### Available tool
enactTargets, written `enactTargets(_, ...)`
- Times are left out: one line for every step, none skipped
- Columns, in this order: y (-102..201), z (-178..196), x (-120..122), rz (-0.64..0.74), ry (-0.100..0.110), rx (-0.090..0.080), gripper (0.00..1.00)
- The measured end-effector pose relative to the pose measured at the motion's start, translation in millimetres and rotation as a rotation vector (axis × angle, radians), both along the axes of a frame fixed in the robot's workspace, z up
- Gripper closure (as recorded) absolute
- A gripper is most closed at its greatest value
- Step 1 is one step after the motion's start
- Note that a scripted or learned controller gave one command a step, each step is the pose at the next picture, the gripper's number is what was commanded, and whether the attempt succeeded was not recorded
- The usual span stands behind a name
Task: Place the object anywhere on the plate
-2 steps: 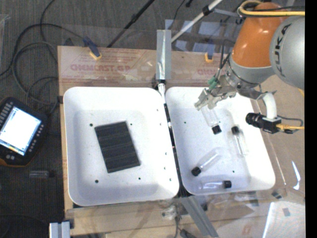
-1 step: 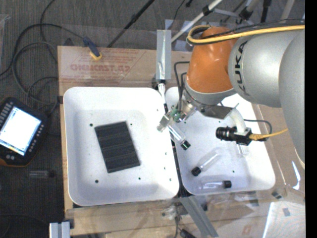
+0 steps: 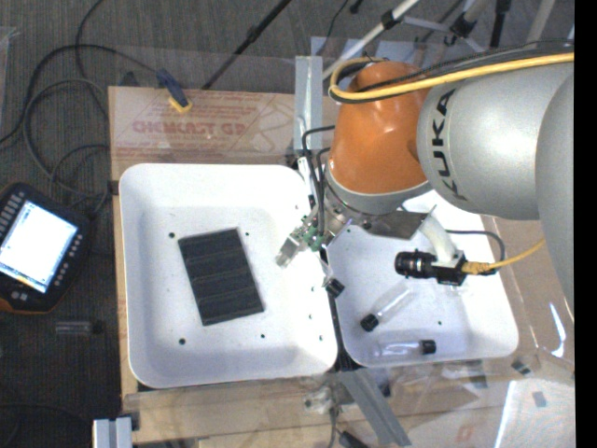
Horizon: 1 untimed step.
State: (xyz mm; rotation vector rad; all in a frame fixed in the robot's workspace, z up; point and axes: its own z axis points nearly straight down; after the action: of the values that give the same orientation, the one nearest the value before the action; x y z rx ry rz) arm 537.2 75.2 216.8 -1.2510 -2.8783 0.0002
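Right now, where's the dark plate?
The dark plate lies flat in the left bin, near its middle, left of the gripper.

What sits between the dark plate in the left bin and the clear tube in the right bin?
In the camera view, between the dark plate and the clear tube lie bare white bin floor and the two bins' adjoining rims.
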Motion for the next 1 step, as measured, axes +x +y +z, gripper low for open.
enactTargets(82.6, -6.4, -27.4, 0.052, 0.0, 0.0, 1.0)
